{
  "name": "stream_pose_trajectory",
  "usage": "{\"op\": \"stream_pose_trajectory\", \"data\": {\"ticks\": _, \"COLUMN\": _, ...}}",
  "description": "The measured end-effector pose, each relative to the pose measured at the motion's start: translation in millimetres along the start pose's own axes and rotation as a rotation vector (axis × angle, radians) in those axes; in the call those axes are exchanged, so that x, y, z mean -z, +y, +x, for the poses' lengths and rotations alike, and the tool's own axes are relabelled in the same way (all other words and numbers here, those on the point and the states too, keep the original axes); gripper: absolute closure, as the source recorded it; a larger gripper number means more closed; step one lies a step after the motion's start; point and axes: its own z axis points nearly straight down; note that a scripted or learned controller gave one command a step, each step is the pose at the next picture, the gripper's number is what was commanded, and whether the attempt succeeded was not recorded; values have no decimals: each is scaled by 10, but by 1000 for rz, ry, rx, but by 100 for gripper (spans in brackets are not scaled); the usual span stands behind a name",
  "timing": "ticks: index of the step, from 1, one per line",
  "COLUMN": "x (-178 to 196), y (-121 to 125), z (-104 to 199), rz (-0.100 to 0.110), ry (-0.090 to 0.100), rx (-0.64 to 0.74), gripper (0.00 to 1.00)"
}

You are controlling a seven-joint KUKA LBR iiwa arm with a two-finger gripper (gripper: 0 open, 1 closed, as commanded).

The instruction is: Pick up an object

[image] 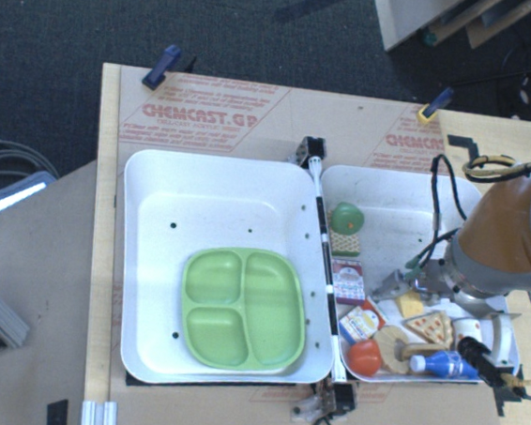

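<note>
Blue-capped bottle [440, 366], tomato [364, 358], sandwich wedge [430, 326] in right bin [391, 187]; gripper [415, 287] lowered among them, finger state indiscernible, apparently mid-reach, next needing a firm close.

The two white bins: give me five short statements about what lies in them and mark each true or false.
1. The green three-compartment plastic tray lies in the left white bin. True.
2. The red tomato-like ball sits in the left bin. False: it is in the right white bin, near its front edge.
3. The green round object lies farther back than the ball. True.
4. The tray compartments hold food. False: they are bare.
5. The blue-and-white bottle lies on its side. True.
</note>
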Motion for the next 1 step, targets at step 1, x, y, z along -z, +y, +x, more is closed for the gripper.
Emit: {"op": "stream_pose_trajectory", "data": {"ticks": 1, "x": 2, "y": -76, "z": -514, "rz": -2, "ry": -1, "rx": 0, "gripper": 0}}
